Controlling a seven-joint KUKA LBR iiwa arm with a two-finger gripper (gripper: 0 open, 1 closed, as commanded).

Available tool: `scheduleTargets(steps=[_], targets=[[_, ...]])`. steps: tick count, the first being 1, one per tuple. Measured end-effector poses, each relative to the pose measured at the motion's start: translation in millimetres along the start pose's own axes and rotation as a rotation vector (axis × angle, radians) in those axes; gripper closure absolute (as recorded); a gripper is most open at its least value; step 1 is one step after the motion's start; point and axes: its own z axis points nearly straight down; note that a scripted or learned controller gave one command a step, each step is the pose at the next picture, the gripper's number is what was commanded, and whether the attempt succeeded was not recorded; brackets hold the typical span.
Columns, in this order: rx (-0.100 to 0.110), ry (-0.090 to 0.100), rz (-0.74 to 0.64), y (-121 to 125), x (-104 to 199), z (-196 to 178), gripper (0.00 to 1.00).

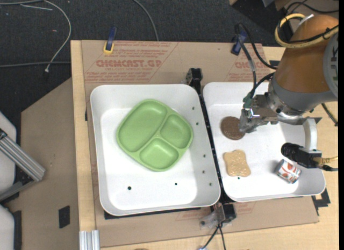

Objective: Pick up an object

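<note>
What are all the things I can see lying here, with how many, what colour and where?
bins: two, white, side by side on the bench.
divided plate: one, green, in the left bin.
round cookie: one, brown, in the right bin, partly under the gripper.
tan biscuit: one, beige, right bin, nearer the front edge.
small can: one, red and white, right bin's front right corner.
clamps: two, blue, at the board's far edge.
cardboard sheet: one, brown, under the bins.
arm: one, grey and orange, from the right.
gripper: one, grey, at the cookie.
</note>
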Motion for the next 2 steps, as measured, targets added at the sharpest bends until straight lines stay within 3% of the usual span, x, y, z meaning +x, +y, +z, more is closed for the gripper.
scheduleTargets(steps=[2], targets=[[0.005, -0.001, 0.001, -6.9, 108.0, 2.3, 1.00]])
